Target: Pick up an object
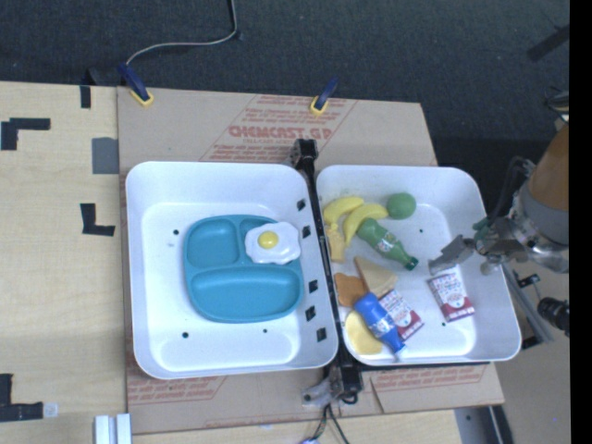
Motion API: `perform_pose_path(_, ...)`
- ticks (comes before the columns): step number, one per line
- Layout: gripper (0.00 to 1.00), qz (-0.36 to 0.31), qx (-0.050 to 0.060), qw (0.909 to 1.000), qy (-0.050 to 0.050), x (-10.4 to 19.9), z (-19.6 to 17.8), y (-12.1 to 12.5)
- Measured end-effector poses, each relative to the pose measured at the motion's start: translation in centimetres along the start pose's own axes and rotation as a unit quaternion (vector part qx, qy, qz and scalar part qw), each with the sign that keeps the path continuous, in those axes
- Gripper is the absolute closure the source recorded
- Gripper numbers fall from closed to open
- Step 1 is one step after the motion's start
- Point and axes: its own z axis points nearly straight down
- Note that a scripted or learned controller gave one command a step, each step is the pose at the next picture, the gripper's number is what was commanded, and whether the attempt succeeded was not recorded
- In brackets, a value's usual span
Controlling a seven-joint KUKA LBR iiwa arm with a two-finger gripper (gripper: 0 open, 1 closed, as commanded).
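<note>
Grey metal jaws hang over the right bin's far right side, just above a red-and-white packet; honestly can't tell if they're spread or pressed together, too blurry. Nothing looks pinched. Further left sit a green bottle, bananas, a lime-ish ball and a blue bottle. My guess at the risk: that flat packet could slip or just get shoved against the wall. The arm itself is cut off at the edge.
</note>
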Motion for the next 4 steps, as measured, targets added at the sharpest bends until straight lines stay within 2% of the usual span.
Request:
perform_pose_path(1,0.0,-0.001,-0.004,1.0,-0.001,0.3,13.8,7.6)
perform_pose_path(2,0.0,0.001,0.011,0.9999,0.001,0.7,12.4,17.0)
perform_pose_path(3,0.0,0.003,0.016,0.9999,0.001,5.3,13.9,17.2)
perform_pose_path(4,0.0,0.001,-0.002,1.0,-0.002,-4.0,4.0,17.9)
